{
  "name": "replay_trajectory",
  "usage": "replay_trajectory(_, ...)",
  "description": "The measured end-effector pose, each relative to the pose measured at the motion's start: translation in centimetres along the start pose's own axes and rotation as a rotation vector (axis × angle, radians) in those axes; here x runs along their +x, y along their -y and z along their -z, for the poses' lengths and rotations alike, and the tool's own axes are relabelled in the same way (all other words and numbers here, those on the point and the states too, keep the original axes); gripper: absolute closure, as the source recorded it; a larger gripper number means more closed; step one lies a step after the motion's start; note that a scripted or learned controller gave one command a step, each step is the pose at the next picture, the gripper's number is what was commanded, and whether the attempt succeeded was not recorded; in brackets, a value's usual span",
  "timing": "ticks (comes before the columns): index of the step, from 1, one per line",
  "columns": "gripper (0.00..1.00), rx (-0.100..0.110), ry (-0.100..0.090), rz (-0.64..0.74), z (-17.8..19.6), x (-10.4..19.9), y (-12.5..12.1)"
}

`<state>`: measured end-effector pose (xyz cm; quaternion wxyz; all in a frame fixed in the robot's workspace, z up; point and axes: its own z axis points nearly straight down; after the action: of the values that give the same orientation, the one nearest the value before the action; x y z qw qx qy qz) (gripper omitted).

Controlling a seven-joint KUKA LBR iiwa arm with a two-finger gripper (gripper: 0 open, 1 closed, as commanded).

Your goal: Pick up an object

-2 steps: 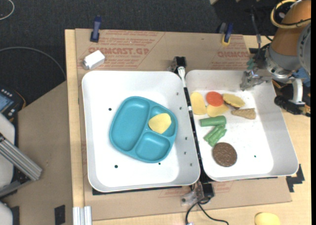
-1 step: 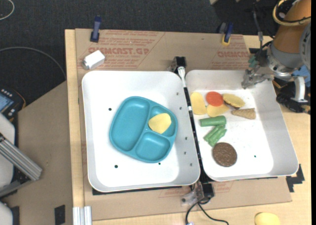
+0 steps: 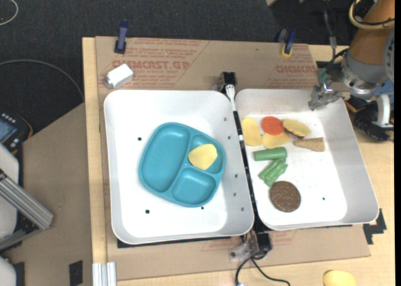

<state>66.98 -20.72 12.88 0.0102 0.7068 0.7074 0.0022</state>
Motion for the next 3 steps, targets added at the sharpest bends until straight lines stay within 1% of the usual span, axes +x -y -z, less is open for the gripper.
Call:
replay_trajectory(2, 1.0, -0.008, 0.004, 0.0, 2.2, -0.1, -0.2)
replay_trajectory(3, 1.0, 0.02, -0.011, -0.002, 2.1, -1.7, 2.6)
